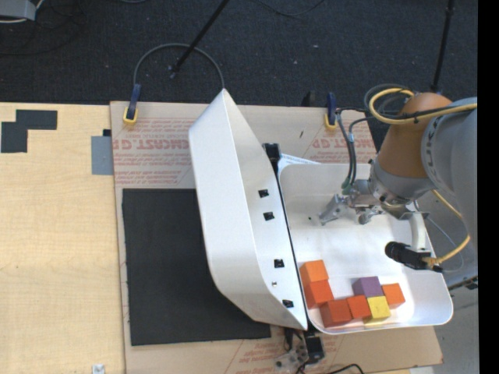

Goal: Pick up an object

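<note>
Gripper hangs over the bare middle of the right bin, fingers apart, nothing between them. Blocks sit clustered at the bin's near edge: orange blocks, a purple block and a yellow block. Left bin is tipped up on edge against the right one.

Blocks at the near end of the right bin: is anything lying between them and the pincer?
Nothing visible. The pincer sits above bare white floor of the right bin, and the cluster of blocks lies nearer the camera across open floor.
</note>
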Controlling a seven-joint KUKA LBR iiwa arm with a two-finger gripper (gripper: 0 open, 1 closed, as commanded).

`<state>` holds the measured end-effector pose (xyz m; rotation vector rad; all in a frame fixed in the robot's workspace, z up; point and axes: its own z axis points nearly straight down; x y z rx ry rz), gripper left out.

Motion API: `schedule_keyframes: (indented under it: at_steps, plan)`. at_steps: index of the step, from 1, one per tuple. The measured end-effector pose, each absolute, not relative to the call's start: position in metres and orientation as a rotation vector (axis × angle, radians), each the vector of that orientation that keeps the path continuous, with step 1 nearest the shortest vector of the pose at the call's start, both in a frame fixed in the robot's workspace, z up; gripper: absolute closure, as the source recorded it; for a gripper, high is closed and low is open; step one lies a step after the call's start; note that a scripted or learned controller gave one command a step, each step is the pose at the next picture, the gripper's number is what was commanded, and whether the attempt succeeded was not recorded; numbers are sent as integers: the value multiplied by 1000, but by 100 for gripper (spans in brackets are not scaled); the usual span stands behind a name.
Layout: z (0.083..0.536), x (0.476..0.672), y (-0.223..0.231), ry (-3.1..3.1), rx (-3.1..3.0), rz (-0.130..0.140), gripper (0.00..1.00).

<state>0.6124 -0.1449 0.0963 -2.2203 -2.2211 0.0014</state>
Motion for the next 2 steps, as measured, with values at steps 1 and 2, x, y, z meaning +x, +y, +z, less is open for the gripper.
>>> schedule_keyframes:
  at_steps: [1, 2]
  plan:
    - [96, 612, -145, -2221, -2220, 1, 0]
    - [96, 612, -145, -2221, -2220, 1, 0]
